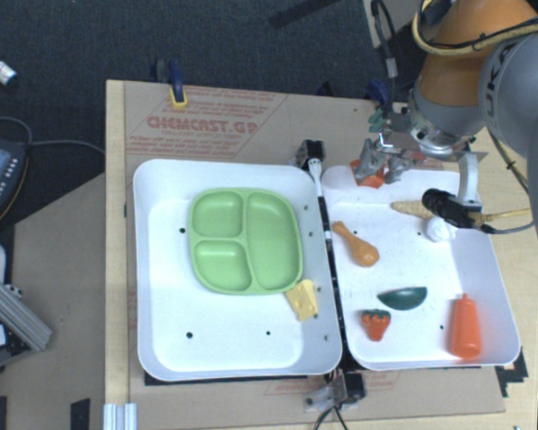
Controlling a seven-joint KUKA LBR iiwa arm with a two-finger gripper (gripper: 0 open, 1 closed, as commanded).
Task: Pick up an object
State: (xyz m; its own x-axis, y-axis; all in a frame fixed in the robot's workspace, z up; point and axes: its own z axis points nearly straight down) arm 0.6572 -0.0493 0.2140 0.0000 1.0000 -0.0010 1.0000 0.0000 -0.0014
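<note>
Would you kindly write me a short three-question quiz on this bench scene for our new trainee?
1. True or false: the green tray lies in the left bin.
2. Which lies nearest the right bin's near-right corner? A) orange bottle B) strawberry C) wooden pestle
3. Fill in: the yellow cheese touches the tray's near-____ corner.

Key: 1 true; 2 A; 3 right.
The gripper hovers at the right bin's far-left corner, over a small orange item.
</note>
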